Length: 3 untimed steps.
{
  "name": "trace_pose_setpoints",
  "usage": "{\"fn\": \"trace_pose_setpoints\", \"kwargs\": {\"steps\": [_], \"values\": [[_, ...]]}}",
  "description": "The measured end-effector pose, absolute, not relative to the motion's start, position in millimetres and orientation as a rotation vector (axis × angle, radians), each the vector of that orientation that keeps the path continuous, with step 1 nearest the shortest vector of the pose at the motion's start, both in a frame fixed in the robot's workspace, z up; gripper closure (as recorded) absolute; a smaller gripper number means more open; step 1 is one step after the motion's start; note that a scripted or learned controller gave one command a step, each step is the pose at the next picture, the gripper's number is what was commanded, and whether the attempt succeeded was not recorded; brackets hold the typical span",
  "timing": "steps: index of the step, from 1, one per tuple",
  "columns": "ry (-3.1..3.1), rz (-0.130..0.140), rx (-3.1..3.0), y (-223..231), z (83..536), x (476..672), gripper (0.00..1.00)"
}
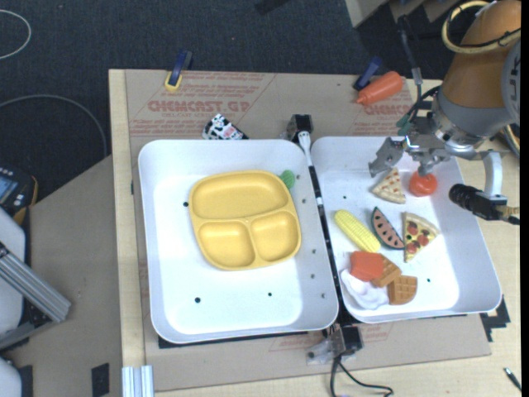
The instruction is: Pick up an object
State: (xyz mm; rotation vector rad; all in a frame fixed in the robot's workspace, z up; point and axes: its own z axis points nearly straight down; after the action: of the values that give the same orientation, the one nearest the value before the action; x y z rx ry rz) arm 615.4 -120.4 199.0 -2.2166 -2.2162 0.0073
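Gripper point(407, 157) hung low over right bin's point(471, 284) far end, fingers spread, nothing held. Tomato point(422, 184) seen just beneath, beside sandwich wedge point(388, 187). Tomato judged light, hard, smooth, roll-prone; best pinched across widest middle.

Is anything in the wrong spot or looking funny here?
Yes. A black-and-white toy and an orange carrot-like piece lie on the cardboard, outside both bins. A green bit peeks out at the yellow tray's edge. The other toy food sits in the right bin.
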Motion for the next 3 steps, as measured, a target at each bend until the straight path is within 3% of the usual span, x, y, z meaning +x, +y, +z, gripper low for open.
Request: {"fn": "trace_pose_setpoints", "kwargs": {"steps": [2,3], "values": [[-2.217,0.007,-2.217,-112,86,618.0,0.0],[-2.221,-0.001,-2.223,-113,100,620.4,1.0]]}}
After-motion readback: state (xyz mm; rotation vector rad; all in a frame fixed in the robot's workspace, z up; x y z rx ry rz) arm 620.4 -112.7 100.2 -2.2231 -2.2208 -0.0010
